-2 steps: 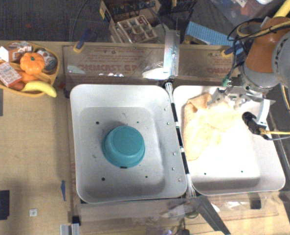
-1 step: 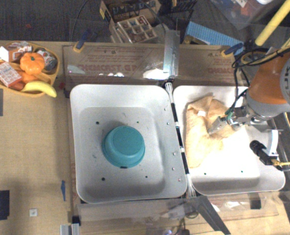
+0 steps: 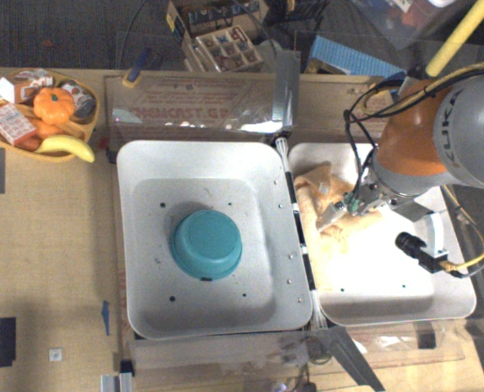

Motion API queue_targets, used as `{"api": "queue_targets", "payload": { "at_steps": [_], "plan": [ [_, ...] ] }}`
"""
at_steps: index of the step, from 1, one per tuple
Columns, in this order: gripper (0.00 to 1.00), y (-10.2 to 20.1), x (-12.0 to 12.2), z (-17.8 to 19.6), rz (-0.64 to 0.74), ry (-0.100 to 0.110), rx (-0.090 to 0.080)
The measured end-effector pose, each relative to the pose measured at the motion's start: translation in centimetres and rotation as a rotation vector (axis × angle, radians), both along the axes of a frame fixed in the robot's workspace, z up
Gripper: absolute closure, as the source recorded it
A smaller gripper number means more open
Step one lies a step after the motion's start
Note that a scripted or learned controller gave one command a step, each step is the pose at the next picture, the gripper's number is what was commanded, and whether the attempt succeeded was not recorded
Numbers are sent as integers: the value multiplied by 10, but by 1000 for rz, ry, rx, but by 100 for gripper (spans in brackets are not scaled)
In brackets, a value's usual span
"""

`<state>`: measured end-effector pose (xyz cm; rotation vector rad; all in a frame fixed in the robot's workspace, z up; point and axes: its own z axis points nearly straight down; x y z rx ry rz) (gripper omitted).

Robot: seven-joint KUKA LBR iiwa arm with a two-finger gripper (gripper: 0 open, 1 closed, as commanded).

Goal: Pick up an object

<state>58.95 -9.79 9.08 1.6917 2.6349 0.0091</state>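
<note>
Two white bins sit side by side on the bench (image 3: 54, 243). Left bin (image 3: 144, 178): one teal bowl (image 3: 208, 244), upside down, near the middle of the floor, nothing touching it. Right bin (image 3: 405, 296): pale tan, crumpled-looking objects (image 3: 317, 188) heaped in the far-left corner, against the wall shared with the left bin. Blurred; cannot count them or name them.

Arm (image 3: 425, 145) reaches in from the right, wrist bent down over the right bin. Claw (image 3: 345, 209) is low over the near edge of the tan heap, at or just above it. Whether it is spread or closed: cannot tell, too small and smeared. Nothing visibly between its tips.

Key relation: nearest candidates lie directly under the claw and just left and far of it; the heap runs roughly along the dividing wall. Bowl is well apart, across that wall.

Judgement: the grasp is aimed at the tan heap, not the bowl; no pick shown yet. Wall proximity may hinder closing.

Off-bin: fruit dish (image 3: 37, 125) at far left, uninvolved.
</note>
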Motion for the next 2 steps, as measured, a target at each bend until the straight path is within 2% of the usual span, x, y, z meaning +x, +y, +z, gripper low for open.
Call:
{"api": "queue_targets", "payload": {
  "at_steps": [1,2],
  "plan": [
    [100,-3,1,11,-7,-5,1],
    [0,-3,1,11,-7,-5,0]
  ]
}}
